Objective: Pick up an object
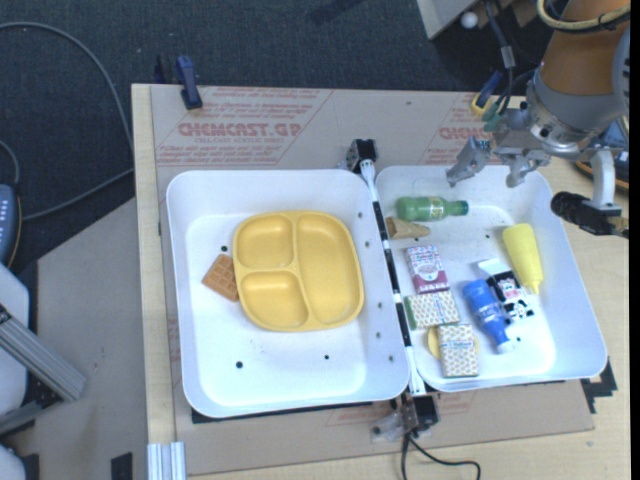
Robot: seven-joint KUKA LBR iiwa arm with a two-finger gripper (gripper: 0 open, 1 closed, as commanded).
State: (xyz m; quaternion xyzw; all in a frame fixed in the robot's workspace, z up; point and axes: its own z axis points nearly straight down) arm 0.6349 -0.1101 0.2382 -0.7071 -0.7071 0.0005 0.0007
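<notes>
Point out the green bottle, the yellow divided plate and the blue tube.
green bottle point(428, 208), camera view, middle of its body.
yellow divided plate point(345, 298), camera view, right rim.
blue tube point(485, 309), camera view, middle of its body.

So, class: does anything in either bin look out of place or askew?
Mildly. The green bottle lies on its side in the right bin, and a brown cracker sits half tucked under the yellow tray.
</notes>
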